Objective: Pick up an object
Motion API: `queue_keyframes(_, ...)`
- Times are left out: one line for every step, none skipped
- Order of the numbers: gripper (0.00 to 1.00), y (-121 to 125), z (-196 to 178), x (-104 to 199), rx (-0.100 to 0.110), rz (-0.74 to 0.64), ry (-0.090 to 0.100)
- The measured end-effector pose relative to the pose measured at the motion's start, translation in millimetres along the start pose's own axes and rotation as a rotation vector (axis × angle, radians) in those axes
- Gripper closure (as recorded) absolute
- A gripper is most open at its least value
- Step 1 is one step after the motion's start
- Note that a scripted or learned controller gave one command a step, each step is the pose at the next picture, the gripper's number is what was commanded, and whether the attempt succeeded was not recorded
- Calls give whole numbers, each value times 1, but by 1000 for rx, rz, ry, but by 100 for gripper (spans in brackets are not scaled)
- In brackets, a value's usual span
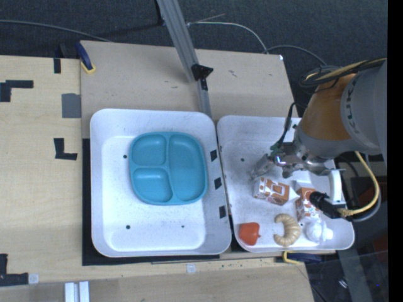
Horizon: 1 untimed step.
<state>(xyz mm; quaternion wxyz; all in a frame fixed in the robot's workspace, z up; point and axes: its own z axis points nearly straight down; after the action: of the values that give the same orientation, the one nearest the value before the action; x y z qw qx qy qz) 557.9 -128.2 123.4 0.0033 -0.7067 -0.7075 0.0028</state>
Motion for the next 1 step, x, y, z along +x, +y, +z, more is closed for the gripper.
queue_keyframes(100, 1, -14, 0, -5, -1, 0)
